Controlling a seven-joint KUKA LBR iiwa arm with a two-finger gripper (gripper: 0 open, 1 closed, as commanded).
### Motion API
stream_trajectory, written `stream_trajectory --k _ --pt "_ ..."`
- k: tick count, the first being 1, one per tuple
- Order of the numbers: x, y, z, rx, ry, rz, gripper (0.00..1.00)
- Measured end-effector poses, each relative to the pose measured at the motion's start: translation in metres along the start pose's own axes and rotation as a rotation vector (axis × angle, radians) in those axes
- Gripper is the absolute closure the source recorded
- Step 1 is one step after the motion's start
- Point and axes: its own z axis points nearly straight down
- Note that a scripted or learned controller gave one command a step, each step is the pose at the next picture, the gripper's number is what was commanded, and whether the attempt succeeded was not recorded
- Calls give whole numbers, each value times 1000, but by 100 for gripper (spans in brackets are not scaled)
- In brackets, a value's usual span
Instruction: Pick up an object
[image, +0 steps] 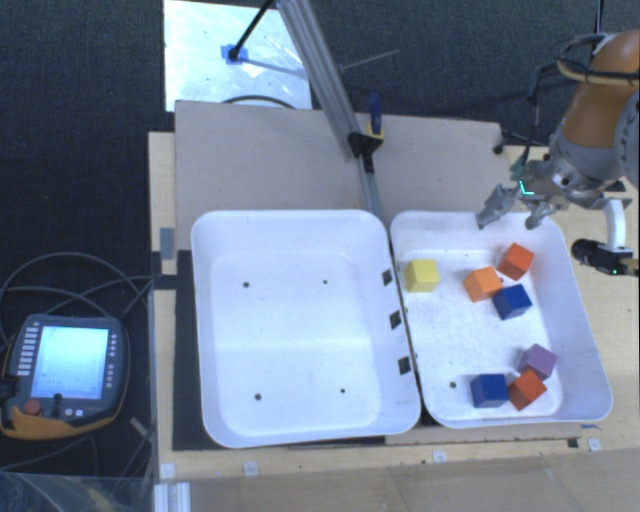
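Grey arm w/ orange band enters upper right of frame, wrist angled down-left. Two-finger metal gripper (517, 207) hovers over far rim of right shallow white plastic bin (575, 300); jaws spread wide, nothing between. Nearest below: orange cube (516, 260), matte. Also yellow cube (421, 274), blue cube (511, 300), purple cube (538, 359) in bin.

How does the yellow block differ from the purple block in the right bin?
The yellow block is bright yellow; the purple block is pale purple. The yellow block sits alone near the bin's left wall, while the purple block sits by an orange block near the front right. Both are small cubes.
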Motion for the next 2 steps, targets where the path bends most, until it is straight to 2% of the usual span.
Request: stream_trajectory --k 1,2 --pt "-1 -5 42 3 1 2 0" --pt "-1 -7 102 0 2 1 0"
